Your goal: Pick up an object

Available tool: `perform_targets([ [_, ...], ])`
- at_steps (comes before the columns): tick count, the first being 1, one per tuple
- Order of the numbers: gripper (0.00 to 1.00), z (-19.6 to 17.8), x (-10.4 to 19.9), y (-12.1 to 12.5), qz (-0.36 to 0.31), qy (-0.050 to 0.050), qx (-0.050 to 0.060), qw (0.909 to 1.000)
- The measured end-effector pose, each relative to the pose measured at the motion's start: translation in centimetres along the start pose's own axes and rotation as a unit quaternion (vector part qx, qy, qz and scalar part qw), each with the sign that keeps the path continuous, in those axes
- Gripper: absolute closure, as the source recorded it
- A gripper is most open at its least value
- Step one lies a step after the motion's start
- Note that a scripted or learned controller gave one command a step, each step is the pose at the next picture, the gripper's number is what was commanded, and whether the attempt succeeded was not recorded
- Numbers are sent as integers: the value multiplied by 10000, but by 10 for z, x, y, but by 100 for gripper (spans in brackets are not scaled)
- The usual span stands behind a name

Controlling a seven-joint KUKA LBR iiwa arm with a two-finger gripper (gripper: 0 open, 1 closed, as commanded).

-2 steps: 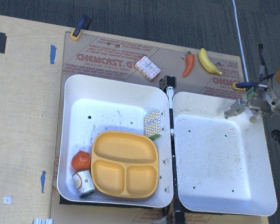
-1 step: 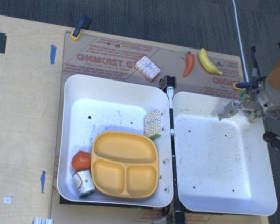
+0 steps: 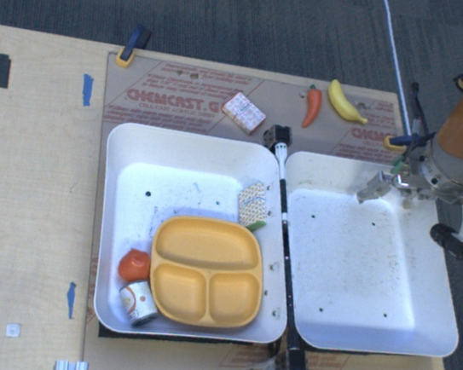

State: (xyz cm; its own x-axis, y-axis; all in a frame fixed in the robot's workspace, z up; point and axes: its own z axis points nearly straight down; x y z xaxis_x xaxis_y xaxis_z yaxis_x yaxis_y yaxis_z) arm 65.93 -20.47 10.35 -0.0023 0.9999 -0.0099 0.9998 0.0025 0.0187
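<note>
Two bins sit side by side on a board, the left bin (image 3: 121, 172) touching the right bin (image 3: 418, 320) along a central divider. In the left bin, a three-compartment tray (image 3: 206, 271) lies toward the near right corner. A tomato (image 3: 134, 265) rests just left of the tray, with a small can (image 3: 137, 301) in front of it. A patterned item (image 3: 253, 203) lies behind the tray. Behind the bins, on the board, lie a block (image 3: 243, 112), a pepper (image 3: 312, 107) and a banana (image 3: 345, 102) to its right.
</note>
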Motion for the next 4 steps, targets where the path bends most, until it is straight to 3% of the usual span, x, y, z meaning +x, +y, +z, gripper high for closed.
perform_targets([
  [1,0,0,1,-17,-5,-17,-30,10000],
  [2,0,17,32,-53,10,51,96,9999],
  [3,0,-59,-15,9,8,40,72,10000],
  [4,0,18,29,8,2,52,88,9999],
])
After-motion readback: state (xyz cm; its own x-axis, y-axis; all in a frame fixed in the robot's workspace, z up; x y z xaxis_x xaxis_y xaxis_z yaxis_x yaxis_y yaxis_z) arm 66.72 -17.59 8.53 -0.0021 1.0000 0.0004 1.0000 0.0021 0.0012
